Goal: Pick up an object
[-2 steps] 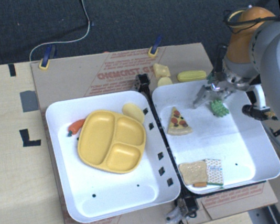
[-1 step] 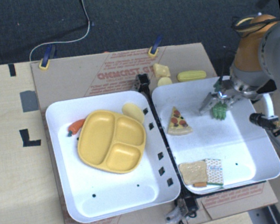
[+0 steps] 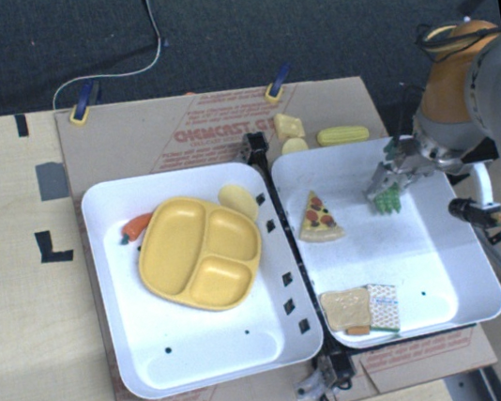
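We observe a wooden bench (image 3: 21, 309) carrying a sheet of printed cardboard (image 3: 209, 125), on which two shallow white bins sit side by side and touching along their inner walls. The left bin (image 3: 211, 363) contains a yellow divided plate (image 3: 200, 253) with three compartments, lying tilted relative to the bin walls; an orange carrot-like toy (image 3: 136, 226) protrudes from under the plate's upper-left edge, and a pale yellow rounded item (image 3: 238, 199) rests against the plate's upper-right rim. The arm (image 3: 461, 93), grey with an orange band, enters from the right and extends over the right bin (image 3: 430, 250). The gripper (image 3: 388, 183) is positioned low over the upper-right area of that bin, directly above and in contact with a small green toy (image 3: 387, 202); we cannot tell whether the claw is spread or pinching the toy, since the fingertips merge with it. A pizza-slice toy (image 3: 318, 218) lies in the upper-left part of the right bin, well apart from the gripper. A flat tan sandwich-like item (image 3: 348, 311) and a small printed packet (image 3: 383, 306) lie touching each other near the bin's lower wall. Outside the bins, on the cardboard above the right bin, we note a corn-cob toy (image 3: 342, 135) and two pale yellow pieces (image 3: 290, 133)
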Tool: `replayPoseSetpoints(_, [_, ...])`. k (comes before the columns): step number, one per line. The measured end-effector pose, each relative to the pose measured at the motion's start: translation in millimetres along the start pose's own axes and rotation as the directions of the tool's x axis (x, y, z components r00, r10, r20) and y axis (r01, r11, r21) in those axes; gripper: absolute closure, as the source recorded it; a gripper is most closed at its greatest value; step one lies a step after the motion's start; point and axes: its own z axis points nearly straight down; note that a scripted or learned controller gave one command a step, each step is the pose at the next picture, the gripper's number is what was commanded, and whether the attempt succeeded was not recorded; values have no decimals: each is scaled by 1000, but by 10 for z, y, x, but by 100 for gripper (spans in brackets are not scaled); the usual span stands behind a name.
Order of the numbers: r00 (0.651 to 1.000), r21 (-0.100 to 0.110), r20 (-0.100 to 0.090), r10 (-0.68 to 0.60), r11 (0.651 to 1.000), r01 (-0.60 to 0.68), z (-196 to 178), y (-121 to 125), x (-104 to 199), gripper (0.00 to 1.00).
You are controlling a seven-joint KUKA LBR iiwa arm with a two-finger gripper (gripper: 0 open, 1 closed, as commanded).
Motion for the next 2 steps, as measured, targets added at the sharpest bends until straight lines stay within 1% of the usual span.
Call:
replayPoseSetpoints(1, [1000,-1,-5,-3,1000,3,-659,362,572,100])
replayPoseSetpoints(2, [1000,8,-6,1,1000,-1,-1036,-256,1016,100])
